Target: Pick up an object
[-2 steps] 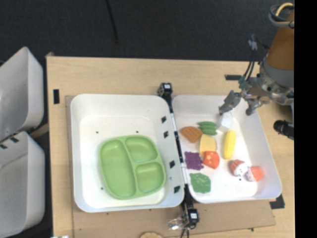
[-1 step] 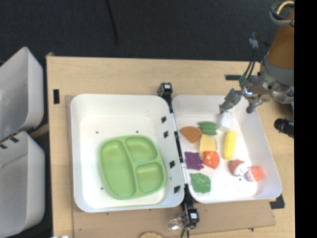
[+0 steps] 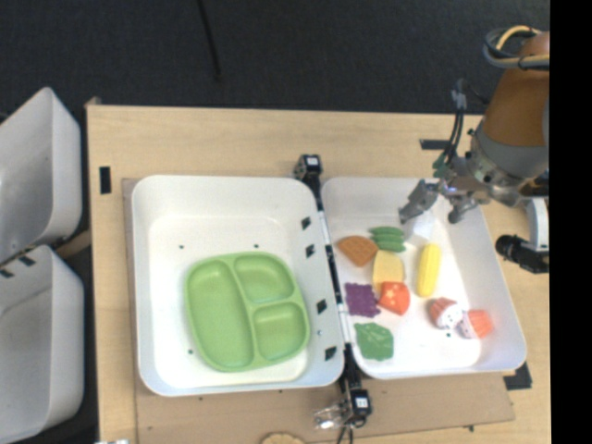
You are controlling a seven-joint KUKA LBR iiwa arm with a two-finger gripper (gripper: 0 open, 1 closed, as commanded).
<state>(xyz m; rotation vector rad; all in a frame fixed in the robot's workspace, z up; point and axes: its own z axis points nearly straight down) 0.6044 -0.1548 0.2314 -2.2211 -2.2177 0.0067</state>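
Over the right bin [image 3: 490,276], far side: that's where my hand [image 3: 435,204] hangs, fingers spread apart, nothing between them.

Candidates lie in a loose cluster mid-bin. Nearest to me is the green pod-shaped piece [image 3: 388,238], just below and left of my fingertips. Touching its left end is the orange-brown piece [image 3: 357,249]. Below them the yellow block [image 3: 388,267] sits against the red-orange piece [image 3: 395,298], with the purple piece [image 3: 360,297] just to the left. Yellow corn [image 3: 428,269] lies lengthwise, slightly apart from the block. Green leafy piece [image 3: 374,340] is alone near the bin's front. Red-white piece [image 3: 445,314] and orange-pink piece [image 3: 478,323] sit together at front right.

Left bin [image 3: 148,248] holds a green divided plate [image 3: 246,311]; not relevant. Both bins rest on the table [image 3: 185,141].

Judgement: I'm at the approach stage, nothing gripped yet. Best target is probably the corn: clear gaps on both long sides, so my fingers can straddle its narrow width. The pod is closer but butts against the orange-brown piece, so there's a risk of nudging or catching both. Plan: centre over the corn, align fingers across its short axis, descend straight, close low on the body. It looks rounded and smooth and could squirt out if gripped off-centre.
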